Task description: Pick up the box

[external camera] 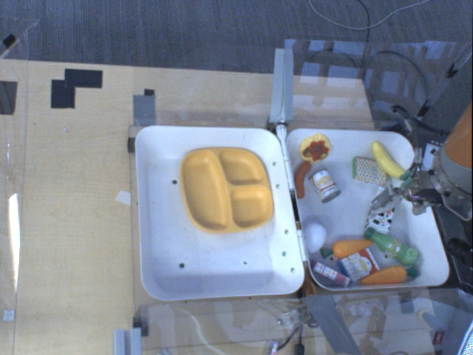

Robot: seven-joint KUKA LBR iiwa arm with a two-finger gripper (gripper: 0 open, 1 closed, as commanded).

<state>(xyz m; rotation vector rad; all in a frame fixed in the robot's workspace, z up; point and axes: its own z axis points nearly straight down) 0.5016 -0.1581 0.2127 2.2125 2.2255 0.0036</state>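
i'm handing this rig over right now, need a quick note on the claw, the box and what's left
Claw: over the right bin's right side, beside the black-and-white carton; whether it is open or shut cannot be told, and nothing visibly sits in it.
Box: orange and white, lying near the right bin's front edge among two carrots and a green bottle.
Left bin: holds a yellow divided tray.
Done: nothing visibly lifted.
Left: reach the box, grip, lift.
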